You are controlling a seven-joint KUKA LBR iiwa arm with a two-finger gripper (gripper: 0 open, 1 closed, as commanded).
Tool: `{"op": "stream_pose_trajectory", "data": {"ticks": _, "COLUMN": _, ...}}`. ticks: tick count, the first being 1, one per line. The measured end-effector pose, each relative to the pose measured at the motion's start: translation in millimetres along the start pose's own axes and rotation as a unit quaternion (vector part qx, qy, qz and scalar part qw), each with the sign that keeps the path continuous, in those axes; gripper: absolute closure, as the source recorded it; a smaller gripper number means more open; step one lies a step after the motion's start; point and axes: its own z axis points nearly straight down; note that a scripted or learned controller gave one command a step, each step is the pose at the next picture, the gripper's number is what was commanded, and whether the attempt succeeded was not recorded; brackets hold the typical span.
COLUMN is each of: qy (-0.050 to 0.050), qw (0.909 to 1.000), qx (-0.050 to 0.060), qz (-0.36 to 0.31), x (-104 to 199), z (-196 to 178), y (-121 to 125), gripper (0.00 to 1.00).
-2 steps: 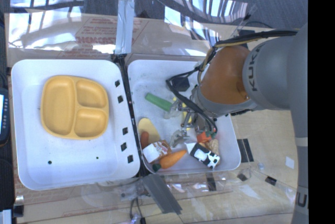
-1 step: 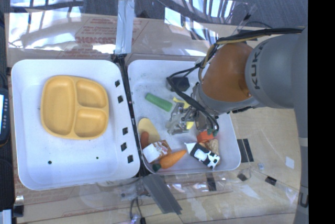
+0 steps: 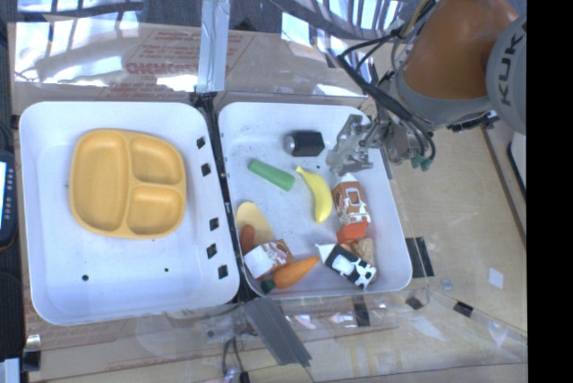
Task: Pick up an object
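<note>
Jaws hover over the right bin (near banana).

Two white bins are seen on a tan cardboard sheet printed with red lettering. A yellow divided tray is seen far left of the metallic grey gripper. Just below the gripper a yellow banana and an orange-and-white packet are seen. To its left lie a green stick and a black cylinder. Lower down are an orange carrot and a black-and-white patched toy (cow-like markings).
</note>
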Motion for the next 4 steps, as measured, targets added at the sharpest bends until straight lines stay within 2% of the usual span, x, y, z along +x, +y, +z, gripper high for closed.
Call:
{"op": "stream_pose_trajectory", "data": {"ticks": 1, "qy": 0.008, "qw": 1.0000, "qx": -0.003, "qz": -0.004, "x": -8.5, "z": 49.9, "y": 63.0, "gripper": 1.00}}
{"op": "stream_pose_trajectory", "data": {"ticks": 2, "qy": 0.002, "qw": 0.9959, "qx": -0.001, "qz": 0.091, "x": -66.1, "z": 139.0, "y": 78.7, "gripper": 1.00}}
{"op": "stream_pose_trajectory", "data": {"ticks": 3, "qy": 0.007, "qw": 0.9996, "qx": -0.002, "qz": 0.027, "x": -21.3, "z": 128.7, "y": 75.6, "gripper": 1.00}}
{"op": "stream_pose_trajectory", "data": {"ticks": 4, "qy": 0.004, "qw": 0.9825, "qx": -0.002, "qz": -0.186, "x": -2.9, "z": 74.8, "y": 11.7, "gripper": 1.00}}
